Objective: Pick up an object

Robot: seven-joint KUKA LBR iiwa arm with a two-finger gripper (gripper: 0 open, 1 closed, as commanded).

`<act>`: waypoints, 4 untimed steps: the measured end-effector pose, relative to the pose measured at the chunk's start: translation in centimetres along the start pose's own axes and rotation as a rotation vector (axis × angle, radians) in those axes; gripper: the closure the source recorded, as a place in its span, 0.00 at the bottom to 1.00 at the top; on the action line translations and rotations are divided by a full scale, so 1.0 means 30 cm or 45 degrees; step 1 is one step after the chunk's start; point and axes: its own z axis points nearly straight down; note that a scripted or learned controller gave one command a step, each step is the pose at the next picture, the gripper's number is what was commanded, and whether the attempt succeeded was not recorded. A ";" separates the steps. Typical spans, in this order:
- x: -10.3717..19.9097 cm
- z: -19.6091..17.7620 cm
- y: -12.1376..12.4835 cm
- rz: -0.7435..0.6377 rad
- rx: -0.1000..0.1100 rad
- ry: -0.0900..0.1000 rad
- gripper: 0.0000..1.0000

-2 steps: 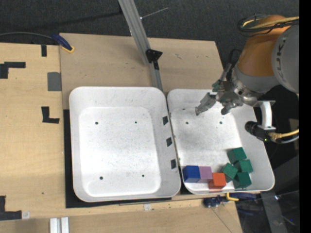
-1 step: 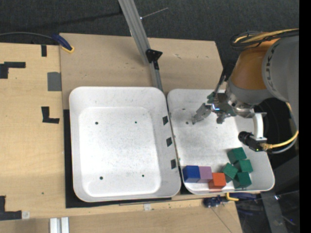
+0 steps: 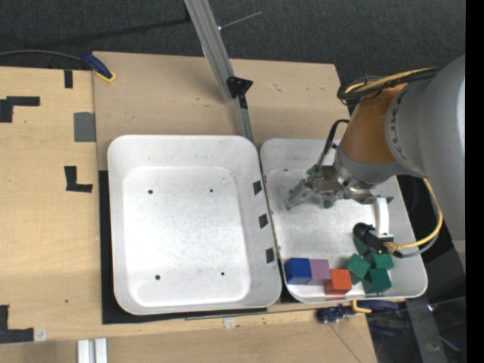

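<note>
The jaws point(image 3: 296, 196) are hanging spread wide over the right bin point(image 3: 276, 157), gripping nothing. Small blocks are sitting clustered along that bin's near edge: blue block point(image 3: 298, 270), purple block point(image 3: 320, 270), orange block point(image 3: 339, 280), green blocks point(image 3: 370, 271); being cube-like, none is showing a clear long axis.

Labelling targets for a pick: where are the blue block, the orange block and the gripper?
blue block point(image 3: 298, 269): camera view, top face.
orange block point(image 3: 340, 280): camera view, top face.
gripper point(image 3: 296, 197): camera view, between the fingertips.

Even, bright overhead light, soft shadows, mild glare on the white bins point(image 3: 185, 146), perhaps slightly grainy.
</note>
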 end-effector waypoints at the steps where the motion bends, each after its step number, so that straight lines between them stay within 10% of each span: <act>1: 0.003 -0.046 0.006 -0.002 -0.007 0.001 1.00; 4: -0.020 -0.604 0.017 -0.001 -0.018 -0.002 1.00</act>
